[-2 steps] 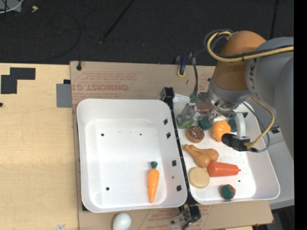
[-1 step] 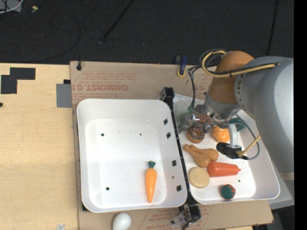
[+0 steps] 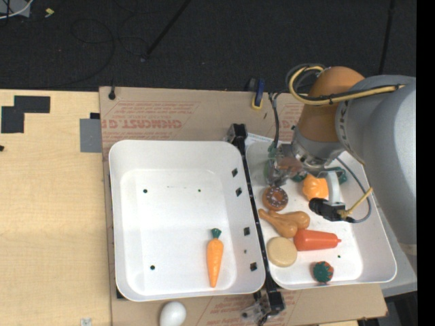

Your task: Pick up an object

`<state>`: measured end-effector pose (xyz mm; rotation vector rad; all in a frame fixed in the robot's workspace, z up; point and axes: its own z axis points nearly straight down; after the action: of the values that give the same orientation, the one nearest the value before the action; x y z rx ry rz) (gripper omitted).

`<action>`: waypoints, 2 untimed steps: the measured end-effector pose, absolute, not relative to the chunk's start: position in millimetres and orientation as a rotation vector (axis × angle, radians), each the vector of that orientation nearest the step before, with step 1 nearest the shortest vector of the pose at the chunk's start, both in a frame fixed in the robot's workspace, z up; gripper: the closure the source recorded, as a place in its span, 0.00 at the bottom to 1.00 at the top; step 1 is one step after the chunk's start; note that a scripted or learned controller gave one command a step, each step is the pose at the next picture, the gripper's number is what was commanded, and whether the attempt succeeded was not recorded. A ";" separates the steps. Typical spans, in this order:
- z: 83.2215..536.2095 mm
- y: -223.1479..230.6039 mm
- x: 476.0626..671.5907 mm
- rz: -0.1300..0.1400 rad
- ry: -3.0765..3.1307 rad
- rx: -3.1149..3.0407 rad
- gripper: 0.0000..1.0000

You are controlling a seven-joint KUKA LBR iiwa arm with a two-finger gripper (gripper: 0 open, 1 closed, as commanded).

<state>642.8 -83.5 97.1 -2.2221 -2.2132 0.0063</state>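
1. Nearest the camera, a white ball (image 3: 172, 313) rests on the cardboard sheet (image 3: 170, 117), outside the 2 bins.
2. Left bin (image 3: 129, 182) holds 1 carrot (image 3: 215, 258), near its right wall.
3. Right bin (image 3: 367, 267) holds the crowd: a donut (image 3: 276, 197), tan squash (image 3: 285, 221), red pepper (image 3: 316, 240), cream disc (image 3: 281, 252), strawberry (image 3: 323, 271) and an orange fruit (image 3: 315, 187).
4. Gripper (image 3: 277, 172) is down at the far left of the right bin, just above the donut; whether it is spread or closed I cannot tell.
5. Judged step: the descent onto a target, likely the donut; nothing looks lifted.
6. Next move calls for a firm close, then a straight lift clear of the squash.
7. Wooden bench (image 3: 47, 209) lies left; dark floor (image 3: 170, 32) with cables lies far.
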 end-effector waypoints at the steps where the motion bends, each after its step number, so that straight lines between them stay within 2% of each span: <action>1: 193.3 24.8 615.7 -0.008 -2.231 -2.210 1.00; 2: 187.0 -47.9 544.6 0.012 -2.209 -2.226 1.00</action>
<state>544.6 -47.9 187.0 -2.2260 -2.2093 0.0120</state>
